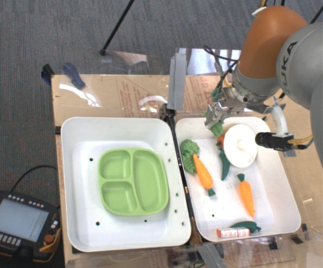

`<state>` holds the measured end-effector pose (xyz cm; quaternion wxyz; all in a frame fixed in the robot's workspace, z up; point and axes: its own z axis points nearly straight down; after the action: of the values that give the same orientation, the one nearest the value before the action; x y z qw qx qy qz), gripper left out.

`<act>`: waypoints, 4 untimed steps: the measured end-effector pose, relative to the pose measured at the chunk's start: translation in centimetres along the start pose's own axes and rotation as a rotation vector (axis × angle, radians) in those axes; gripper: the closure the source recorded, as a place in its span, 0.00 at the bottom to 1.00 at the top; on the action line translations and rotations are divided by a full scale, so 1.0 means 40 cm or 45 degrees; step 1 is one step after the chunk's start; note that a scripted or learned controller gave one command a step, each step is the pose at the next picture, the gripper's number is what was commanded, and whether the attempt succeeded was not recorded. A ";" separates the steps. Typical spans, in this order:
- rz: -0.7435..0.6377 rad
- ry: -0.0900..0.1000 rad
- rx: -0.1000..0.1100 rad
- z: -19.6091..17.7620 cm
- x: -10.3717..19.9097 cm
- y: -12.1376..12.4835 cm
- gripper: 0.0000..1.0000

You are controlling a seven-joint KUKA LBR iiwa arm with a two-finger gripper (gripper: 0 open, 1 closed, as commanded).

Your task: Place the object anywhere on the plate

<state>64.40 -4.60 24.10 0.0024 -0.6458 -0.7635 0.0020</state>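
We saw the gripper (217,118) low over the right bin's (273,205) far edge, its state hidden from us, probably reaching for toys such as the carrots (203,172), while the plate (133,181) waited mid left bin (77,149).

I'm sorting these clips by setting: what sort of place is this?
Probably a robotics lab or test cell, not a kitchen. A KUKA arm reaches over two white bins on a bench, the food in them is toy carrots and broccoli, and a teach pendant lies on the carpeted floor.
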 end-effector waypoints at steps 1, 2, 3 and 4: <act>0.019 0.001 0.005 0.146 0.204 0.030 1.00; 0.100 0.002 0.000 0.138 0.422 -0.081 1.00; 0.103 -0.001 0.000 0.138 0.417 -0.081 0.00; 0.104 0.000 0.006 0.118 0.415 -0.081 1.00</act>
<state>58.41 11.22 19.42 0.0037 -0.6764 -0.7365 0.0038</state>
